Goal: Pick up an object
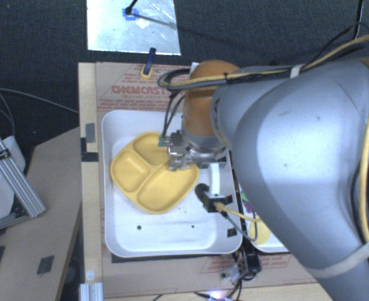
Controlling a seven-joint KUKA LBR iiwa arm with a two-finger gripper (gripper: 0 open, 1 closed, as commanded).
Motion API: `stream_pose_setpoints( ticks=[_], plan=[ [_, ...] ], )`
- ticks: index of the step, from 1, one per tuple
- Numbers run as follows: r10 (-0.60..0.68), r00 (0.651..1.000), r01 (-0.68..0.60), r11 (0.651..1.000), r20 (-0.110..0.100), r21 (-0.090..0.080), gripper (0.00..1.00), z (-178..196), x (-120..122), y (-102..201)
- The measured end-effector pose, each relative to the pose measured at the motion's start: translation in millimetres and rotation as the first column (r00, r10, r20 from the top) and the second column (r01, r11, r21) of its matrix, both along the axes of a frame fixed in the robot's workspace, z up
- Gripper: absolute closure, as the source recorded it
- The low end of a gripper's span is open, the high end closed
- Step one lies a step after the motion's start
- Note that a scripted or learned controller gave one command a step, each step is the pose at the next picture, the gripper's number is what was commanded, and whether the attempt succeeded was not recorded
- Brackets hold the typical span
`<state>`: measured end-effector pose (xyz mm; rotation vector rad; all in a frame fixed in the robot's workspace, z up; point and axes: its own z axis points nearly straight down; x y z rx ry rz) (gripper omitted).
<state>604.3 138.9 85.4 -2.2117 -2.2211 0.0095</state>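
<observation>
gripper (pixel 175 162) hangs at the yellow divided plate's (pixel 148 174) three o'clock rim in the left bin (pixel 118 234); finger state unclear. the plate looks light, stiff, slick; pinch a rim or divider.

Yellow divided plate (pixel 152 175) – smooth, glossy plastic; white bin (pixel 118 231) – smooth plastic, slight sheen

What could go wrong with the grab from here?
The tool sits over the right edge of the yellow divided plate, so it may catch only the rim and the plate could tip or slip. The plate is wide and shallow and may drag against the white bin. The arm blocks the camera's view.
</observation>
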Motion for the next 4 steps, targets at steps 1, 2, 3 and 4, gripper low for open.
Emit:
stream_pose_setpoints(
  ticks=[1, 2, 3, 4],
  plan=[
    [0.001, 1.0, -0.001, 1.0, 0.004, -0.002, 1.0, -0.1, 65.6, 22.1],
    [-0.013, 1.0, 0.014, 1.0, 0.02, -0.005, 1.0, 106.6, 66.2, -123.1],
    [0.002, 1.0, -0.002, 1.0, 0.016, 0.0, 1.0, 175.3, 65.0, -86.6],
    [0.003, 1.0, -0.003, 1.0, 0.014, 0.001, 1.0, 214.2, 64.5, -15.6]
  ],
)
